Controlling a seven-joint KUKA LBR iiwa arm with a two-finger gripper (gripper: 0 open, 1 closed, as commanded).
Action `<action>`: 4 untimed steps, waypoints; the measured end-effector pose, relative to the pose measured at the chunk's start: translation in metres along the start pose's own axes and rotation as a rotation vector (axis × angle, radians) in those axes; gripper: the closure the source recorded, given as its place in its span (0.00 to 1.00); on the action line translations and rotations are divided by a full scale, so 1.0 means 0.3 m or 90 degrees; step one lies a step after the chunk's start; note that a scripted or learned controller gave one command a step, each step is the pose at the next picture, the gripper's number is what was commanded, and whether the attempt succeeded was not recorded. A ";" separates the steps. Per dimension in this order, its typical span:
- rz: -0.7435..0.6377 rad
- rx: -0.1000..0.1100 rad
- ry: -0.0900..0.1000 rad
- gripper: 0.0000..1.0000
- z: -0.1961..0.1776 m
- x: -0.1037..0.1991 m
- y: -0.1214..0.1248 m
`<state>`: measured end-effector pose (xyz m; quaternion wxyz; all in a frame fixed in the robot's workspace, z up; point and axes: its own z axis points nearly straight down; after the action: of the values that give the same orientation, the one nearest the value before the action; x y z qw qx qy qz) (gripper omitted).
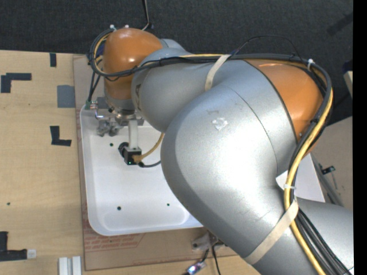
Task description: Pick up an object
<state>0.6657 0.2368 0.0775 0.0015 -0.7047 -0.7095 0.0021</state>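
arm: bulky grey KUKA arm (241,153) reaches in from the right and covers most of the bins, probably lowered for a grasp.
bin: shallow white plastic bin (109,205); the bare floor has a few small dark specks (118,208), too small to identify.
target: pickable object is hidden by the arm, location unknown.
claw: metal gripper (108,125) sits low at the bin's far left corner; open or closed, cannot tell.

Fixed overhead camera, slanted down, close behind arm (229,153), bin (114,205) below
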 end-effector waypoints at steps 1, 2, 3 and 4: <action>0.003 -0.003 0.000 1.00 -0.116 -0.013 0.008; 0.002 -0.012 0.004 1.00 -0.874 -0.011 0.008; 0.003 0.004 -0.003 1.00 -0.390 -0.014 -0.002; 0.003 0.002 -0.002 1.00 -0.065 -0.014 0.000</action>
<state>0.6657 0.2326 0.0972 0.0014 -0.7062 -0.7080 0.0045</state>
